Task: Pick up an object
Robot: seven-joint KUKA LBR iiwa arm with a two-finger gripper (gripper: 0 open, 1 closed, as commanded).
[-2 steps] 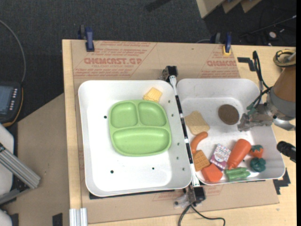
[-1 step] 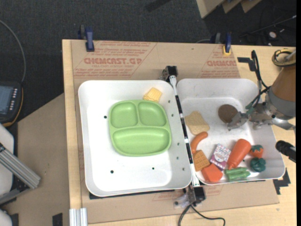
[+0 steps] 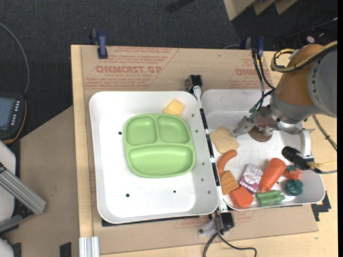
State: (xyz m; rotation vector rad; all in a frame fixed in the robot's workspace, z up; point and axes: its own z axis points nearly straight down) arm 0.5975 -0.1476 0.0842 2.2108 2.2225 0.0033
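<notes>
Gripper (image 3: 261, 128) sits low in my right white bin (image 3: 225, 101), and I cannot tell its state. Just left of it lies a flat tan cracker (image 3: 223, 140). Nearer me are an orange toy carrot (image 3: 272, 174) and a pink wrapped packet (image 3: 251, 176). Far left, a green divided plate (image 3: 159, 145) rests in the other bin (image 3: 107, 159).

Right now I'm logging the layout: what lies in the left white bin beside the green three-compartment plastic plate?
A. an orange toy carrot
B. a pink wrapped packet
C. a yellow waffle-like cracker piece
C: the yellow waffle-like cracker piece lies at the green plate's upper edge in the left white bin.
</notes>
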